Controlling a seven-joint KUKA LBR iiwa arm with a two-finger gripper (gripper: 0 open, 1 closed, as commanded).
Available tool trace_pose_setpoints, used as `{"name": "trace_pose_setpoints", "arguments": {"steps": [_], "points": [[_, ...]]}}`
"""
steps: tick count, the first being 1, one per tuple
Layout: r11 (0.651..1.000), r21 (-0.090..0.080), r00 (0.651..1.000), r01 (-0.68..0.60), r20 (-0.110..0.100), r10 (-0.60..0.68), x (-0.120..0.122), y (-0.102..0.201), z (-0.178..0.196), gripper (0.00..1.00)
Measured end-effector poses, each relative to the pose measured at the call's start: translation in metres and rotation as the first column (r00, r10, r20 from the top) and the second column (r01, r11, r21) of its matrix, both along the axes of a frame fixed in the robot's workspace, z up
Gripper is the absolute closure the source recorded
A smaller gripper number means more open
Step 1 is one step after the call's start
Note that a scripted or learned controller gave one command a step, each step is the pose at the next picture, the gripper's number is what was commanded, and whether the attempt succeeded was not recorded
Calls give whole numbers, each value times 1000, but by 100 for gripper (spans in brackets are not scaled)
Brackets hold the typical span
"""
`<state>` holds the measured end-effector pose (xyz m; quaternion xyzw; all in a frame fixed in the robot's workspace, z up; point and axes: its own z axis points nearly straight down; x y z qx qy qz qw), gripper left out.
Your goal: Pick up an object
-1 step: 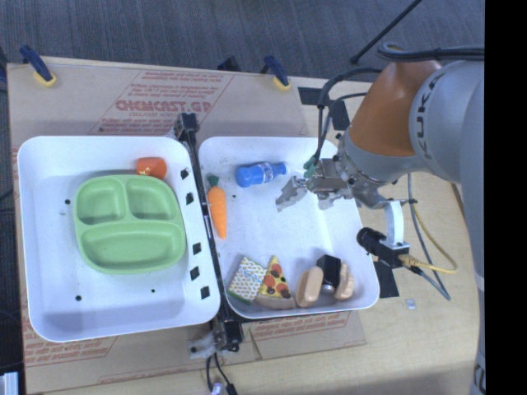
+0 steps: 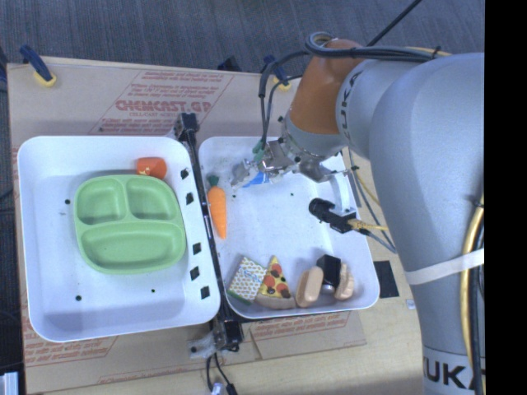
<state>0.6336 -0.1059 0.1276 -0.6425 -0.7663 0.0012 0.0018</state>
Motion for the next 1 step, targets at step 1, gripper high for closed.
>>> {"name": "trace_pose_setpoints", "arguments": {"steps": [1], "points": [[998, -7, 998, -63, -20, 63, 20, 2, -29, 0]]}}
